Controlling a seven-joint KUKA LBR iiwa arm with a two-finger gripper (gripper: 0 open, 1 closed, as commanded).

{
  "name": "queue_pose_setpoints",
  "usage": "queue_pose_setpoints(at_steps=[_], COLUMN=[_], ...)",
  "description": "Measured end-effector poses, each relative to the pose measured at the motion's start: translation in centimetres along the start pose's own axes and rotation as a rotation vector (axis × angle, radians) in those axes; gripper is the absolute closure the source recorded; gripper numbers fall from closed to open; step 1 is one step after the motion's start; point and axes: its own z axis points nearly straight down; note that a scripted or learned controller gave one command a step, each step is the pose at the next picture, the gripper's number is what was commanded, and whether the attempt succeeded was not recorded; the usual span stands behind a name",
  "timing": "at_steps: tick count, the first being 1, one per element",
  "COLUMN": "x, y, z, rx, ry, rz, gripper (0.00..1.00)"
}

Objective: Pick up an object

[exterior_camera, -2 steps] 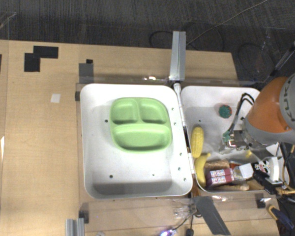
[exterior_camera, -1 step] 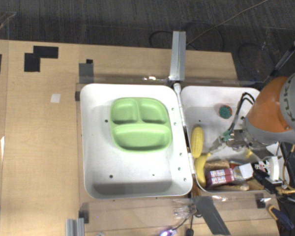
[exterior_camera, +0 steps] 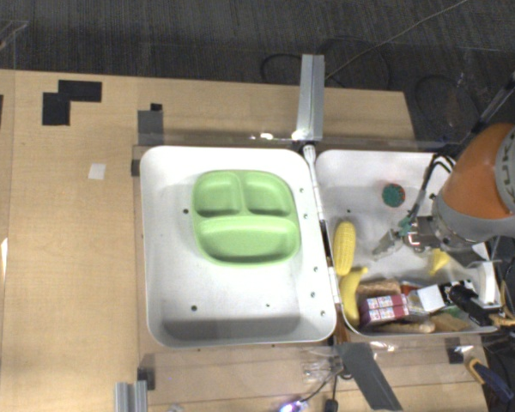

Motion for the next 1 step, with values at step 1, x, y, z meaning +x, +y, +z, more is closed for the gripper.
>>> queue_pose_setpoints(at_steps=[1], x=[5.19], y=[-3.72], z=[-0.23], rx=[-0.01], ry=[-0.006], rz=[-0.203], gripper=[0.0])
